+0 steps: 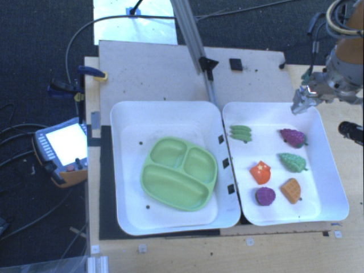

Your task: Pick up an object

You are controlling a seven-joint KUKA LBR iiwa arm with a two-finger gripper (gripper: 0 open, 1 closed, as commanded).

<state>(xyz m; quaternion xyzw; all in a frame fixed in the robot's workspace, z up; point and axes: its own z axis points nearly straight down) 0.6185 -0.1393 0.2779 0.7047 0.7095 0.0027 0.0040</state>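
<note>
Gripper [301,102] hangs over the far right corner of the right bin [335,169]; cannot tell its state. Nothing visible in its grasp. Right bin holds six toy items: green pea pod [240,132], purple grapes [292,137], green leafy piece [292,162], red-orange piece [260,172], purple round piece [265,196], orange waffle-like piece [290,190]. Left bin [128,152] holds a green divided plate [179,173]. All lie apart from the gripper.

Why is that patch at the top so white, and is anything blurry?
Camera view: the pale sheet behind the bench is washed out by glare; the gripper at the right bin's corner looks slightly soft; the toys and the green tray are evenly lit, shadows faint.
</note>
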